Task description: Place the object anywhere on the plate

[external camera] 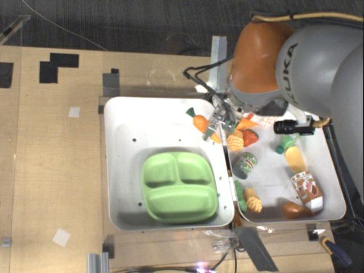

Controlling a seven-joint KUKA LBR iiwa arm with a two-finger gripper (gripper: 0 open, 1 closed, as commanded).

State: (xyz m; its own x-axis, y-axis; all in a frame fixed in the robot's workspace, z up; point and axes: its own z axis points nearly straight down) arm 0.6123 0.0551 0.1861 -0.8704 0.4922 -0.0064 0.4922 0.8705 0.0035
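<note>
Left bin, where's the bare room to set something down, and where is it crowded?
The left bin has bare white floor along its left wall and across the back, above the green plate. The plate's three compartments hold nothing. It gets tight at the back right corner, where the toy carrot lies beside the pincer. The right bin is crowded with toy food.

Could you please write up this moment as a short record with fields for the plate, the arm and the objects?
plate: green plate, three compartments, in the left bin
gripper: gripper above the divide between the bins
nearest object: toy carrot, beside the gripper at the left bin's back right
right bin: can, corn, carton and other toy foods
</note>
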